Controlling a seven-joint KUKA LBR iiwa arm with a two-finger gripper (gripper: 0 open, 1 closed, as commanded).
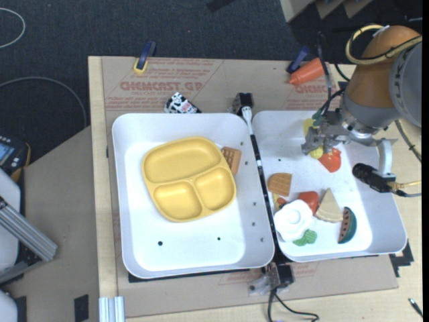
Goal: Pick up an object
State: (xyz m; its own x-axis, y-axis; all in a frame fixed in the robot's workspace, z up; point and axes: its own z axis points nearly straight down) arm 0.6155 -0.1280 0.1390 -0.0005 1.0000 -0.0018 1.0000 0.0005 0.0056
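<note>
We read this as the grasp step: gripper [320, 146] sits low over the right bin [382, 237], at a small red-orange toy [330, 159] near its far side. Finger state: can't tell. Next: confirm closure, lift straight up.

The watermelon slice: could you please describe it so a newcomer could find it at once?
Look in the right bin, at its near right corner. The watermelon slice lies there beside a tan wedge. It alone is a dark-rinded crescent with red flesh.
</note>
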